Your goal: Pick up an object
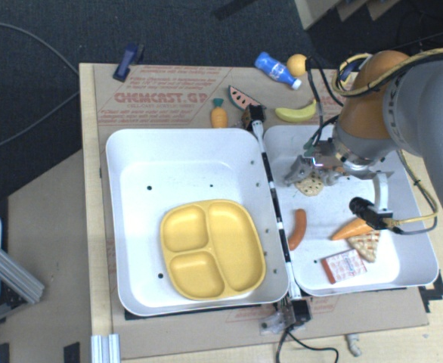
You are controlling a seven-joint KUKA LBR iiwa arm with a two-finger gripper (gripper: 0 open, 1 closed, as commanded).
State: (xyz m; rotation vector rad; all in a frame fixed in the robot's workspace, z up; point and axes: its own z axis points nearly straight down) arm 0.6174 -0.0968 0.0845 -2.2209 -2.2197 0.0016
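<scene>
The right bin (410,274) holds a speckled cookie (308,186), a reddish sausage (297,228), an orange wedge (348,229), a pizza slice (366,244) and a red-and-white packet (343,266). My gripper (312,174) reaches down at the back left of this bin, just over the cookie. It looks open, with one finger on each side of the cookie and nothing lifted. The grey arm with its orange band (373,89) covers the bin's back right part.
The left bin (131,157) holds a yellow divided plate (212,248). Behind the bins lie a banana (295,113), a blue bottle (276,69), a watermelon slice (240,97) and a small orange toy (219,116). A black plug on a yellow cable (369,212) hangs over the orange wedge.
</scene>
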